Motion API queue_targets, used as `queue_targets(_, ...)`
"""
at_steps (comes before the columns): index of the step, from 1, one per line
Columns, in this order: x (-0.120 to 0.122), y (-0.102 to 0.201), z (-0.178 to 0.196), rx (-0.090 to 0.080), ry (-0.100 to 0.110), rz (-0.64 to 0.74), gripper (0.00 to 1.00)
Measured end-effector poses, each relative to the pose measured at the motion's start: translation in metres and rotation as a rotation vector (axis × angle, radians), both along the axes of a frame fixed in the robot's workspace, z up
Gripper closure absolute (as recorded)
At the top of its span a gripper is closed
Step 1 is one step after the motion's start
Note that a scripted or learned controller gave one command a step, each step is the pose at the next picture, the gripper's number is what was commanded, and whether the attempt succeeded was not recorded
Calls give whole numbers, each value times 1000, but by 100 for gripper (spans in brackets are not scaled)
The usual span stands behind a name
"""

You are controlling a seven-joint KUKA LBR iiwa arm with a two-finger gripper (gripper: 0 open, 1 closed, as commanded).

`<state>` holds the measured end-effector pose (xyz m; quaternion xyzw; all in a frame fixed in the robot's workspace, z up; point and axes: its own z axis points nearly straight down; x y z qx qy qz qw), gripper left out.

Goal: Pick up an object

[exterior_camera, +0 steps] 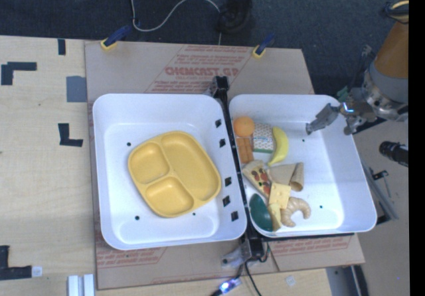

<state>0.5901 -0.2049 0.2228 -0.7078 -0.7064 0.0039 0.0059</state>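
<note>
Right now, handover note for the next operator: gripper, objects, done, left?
Gripper: above the far right part of the right bin, nothing between its fingers; open or shut can't be read from this angle.
Objects: toy food piled along the right bin's left side: orange, banana, pizza slice, cheese wedge, croissant, green piece.
Left bin: yellow divided plate.
Done: nothing picked.
Left: descend on one item, grasp, lift.

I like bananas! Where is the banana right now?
The banana lies in the right bin, near its top left, beside the orange and just above the pizza slice. The gripper is off to its right.
</note>
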Motion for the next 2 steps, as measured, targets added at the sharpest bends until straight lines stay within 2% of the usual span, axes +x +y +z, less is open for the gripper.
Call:
queue_targets(1, 3, 0, 8, -3, -13, 3, 0)
queue_targets(2, -5, -1, -39, -3, -8, 4, 0)
